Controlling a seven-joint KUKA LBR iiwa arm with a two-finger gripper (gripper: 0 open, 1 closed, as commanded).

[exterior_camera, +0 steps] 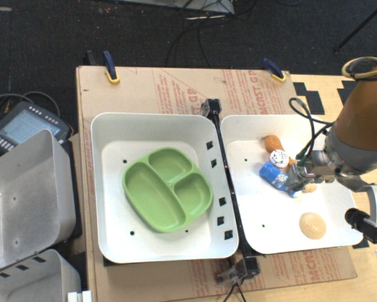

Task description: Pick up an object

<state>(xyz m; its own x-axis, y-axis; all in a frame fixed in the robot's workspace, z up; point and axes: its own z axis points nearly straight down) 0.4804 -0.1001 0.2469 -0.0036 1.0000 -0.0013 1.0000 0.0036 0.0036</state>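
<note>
Two shallow white bins sit side by side on a cardboard-covered bench. Nearest the camera in the right bin (pixel 251 231) lies a round tan cookie-like disc (pixel 313 225). Further back, the gripper (pixel 299 180) reaches in from the right, low over a blue block (pixel 274 174); whether it is clenched or released cannot be told. Touching the block's far side is a white die with dark dots (pixel 277 158), and beyond that an orange oval object (pixel 273 143). The left bin (pixel 106 168) holds a green three-compartment plate (pixel 168 189)
</note>
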